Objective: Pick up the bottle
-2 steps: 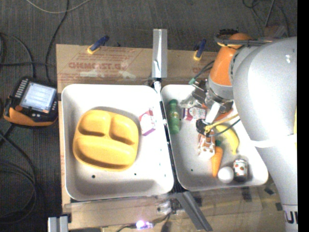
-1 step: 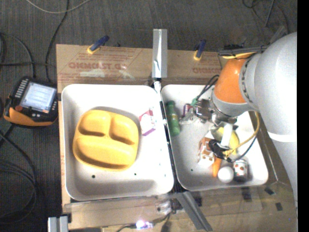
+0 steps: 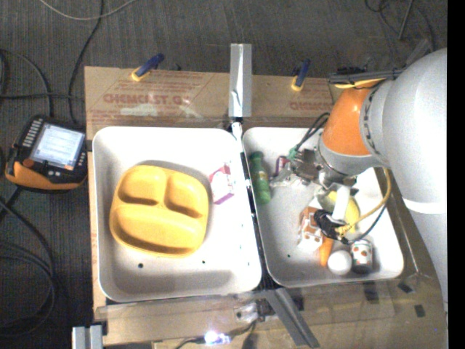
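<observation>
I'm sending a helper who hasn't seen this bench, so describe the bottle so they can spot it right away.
Look at the right bin, the one the arm reaches into. The bottle lies against its left wall, near the divider between the bins, lengthwise along that wall. It is the one long dark green cylinder there; the other items in that bin are a cluster of small yellow, orange and white things toward the lower right.

Left bin (image 3: 102, 195): yellow divided tray (image 3: 160, 208) at centre, small pink-and-white item (image 3: 221, 183) just beside the tray's right edge. Handheld pendant (image 3: 48, 154) sits left of that bin. Two blue-yellow clamps (image 3: 147, 67) (image 3: 300, 75) on the cardboard (image 3: 160, 100) behind it.
</observation>
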{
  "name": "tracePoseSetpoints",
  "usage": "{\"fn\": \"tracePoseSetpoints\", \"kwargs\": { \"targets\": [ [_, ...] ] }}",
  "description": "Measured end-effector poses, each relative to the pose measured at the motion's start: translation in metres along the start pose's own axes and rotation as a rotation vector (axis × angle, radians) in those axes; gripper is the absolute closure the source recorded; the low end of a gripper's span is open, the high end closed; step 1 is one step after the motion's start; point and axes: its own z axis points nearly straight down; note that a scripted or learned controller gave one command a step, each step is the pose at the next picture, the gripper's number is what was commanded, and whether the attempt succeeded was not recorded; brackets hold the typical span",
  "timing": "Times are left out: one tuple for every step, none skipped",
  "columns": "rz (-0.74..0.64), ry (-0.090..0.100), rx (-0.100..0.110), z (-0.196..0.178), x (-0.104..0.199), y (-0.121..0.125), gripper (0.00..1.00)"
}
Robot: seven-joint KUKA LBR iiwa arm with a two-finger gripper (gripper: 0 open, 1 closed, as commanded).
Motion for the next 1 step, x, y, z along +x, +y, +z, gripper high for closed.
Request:
{"fn": "tracePoseSetpoints", "kwargs": {
  "targets": [
    [0.273, 0.000, 0.005, 0.0011, -0.0096, 0.0335, 0.00]
  ]
}}
